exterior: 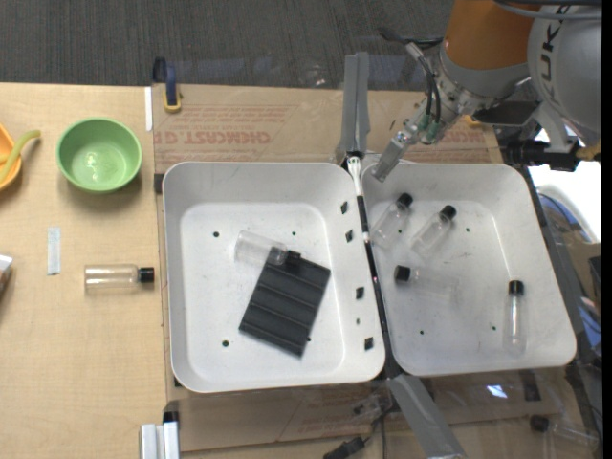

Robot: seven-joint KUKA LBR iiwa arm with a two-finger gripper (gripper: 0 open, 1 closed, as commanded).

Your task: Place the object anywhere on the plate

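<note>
Pick not yet made, by the look of it. Best to choose the capped vial [392, 220] lying nearest in the right bin [550, 256], by its far left corner. Come down across its body, not its cap, and clear of the neighbouring vial [435, 228]. Then lift well over the shared rims before crossing to the black ridged plate [285, 304] in the middle of the left bin [172, 256]. Mind the clear vial [256, 250] already touching the plate's far corner.

Pincer [382, 167] hanging above the right bin's far left corner, slanted down-left; wide or narrow, cannot tell. Arm [488, 17] reaching in over the far right edge.
</note>
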